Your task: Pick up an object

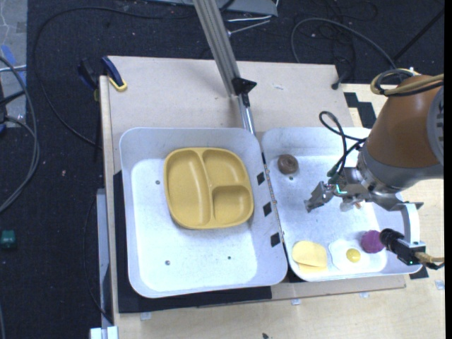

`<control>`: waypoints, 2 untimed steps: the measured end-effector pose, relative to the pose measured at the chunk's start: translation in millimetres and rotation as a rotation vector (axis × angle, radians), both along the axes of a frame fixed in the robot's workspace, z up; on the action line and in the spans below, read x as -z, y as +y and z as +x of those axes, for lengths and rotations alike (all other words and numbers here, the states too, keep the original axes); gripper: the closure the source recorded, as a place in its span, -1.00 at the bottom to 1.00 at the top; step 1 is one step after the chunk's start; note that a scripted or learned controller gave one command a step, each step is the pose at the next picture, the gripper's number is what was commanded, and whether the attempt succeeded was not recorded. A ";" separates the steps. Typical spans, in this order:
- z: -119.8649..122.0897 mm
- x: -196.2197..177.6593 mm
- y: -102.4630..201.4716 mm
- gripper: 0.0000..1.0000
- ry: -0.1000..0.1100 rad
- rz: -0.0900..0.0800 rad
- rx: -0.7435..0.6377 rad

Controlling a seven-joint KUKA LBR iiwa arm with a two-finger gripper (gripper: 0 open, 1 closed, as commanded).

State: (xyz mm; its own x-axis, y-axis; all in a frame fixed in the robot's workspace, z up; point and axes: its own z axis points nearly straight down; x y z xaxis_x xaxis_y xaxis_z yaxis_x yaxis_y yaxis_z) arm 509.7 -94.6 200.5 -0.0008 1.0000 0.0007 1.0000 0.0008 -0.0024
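My gripper (319, 196) hangs over the middle of the right bin (311, 140), reaching in from the right under the orange-banded wrist. Nothing shows between its fingertips. A small round brown object (287, 164) lies up and to the left of it, near the bin's left wall. Along the bin's front edge lie a yellow slice-like piece (310, 253), a white piece with a yellow centre like a fried egg (349, 256), and a purple object (371, 241), all below the gripper and apart from it.
The left bin (141, 260) holds a yellow three-compartment plate (208, 187). A metal pole (219, 37) slants down from the top to the gap between the bins. Cables trail on the dark floor around the bench.
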 end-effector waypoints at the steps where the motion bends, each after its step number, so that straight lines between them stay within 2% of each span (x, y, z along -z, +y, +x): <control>1: 0.2 -0.3 0.0 -1.00 -0.001 0.000 0.000; 2: -8.2 53.1 -7.2 -1.00 0.004 0.000 0.003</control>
